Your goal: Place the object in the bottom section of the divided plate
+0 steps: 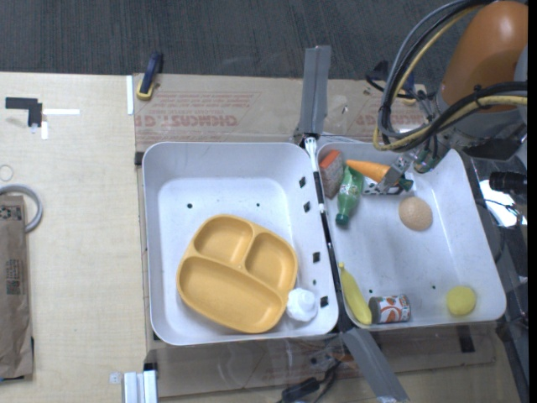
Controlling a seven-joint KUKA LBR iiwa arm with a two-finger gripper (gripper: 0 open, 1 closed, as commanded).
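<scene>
A yellow divided plate [237, 272] lies in the left bin [168, 225], its one large section [225, 296] toward the front and two small sections behind it. A white crumpled object [302, 304] rests against the plate's front right rim, by the bin's corner. In the right bin [470, 225], my gripper [398, 179] hangs low at the back, right beside the tip of an orange carrot [367, 169]. The wrist and cables cover much of the gripper.
The right bin also holds a green bottle [347, 195], a tan egg-shaped object [414, 213], a yellow ball [461, 300], a banana [356, 295], a small can [389, 309] and a red-and-grey item [331, 168]. The divider wall [319, 217] stands between the bins.
</scene>
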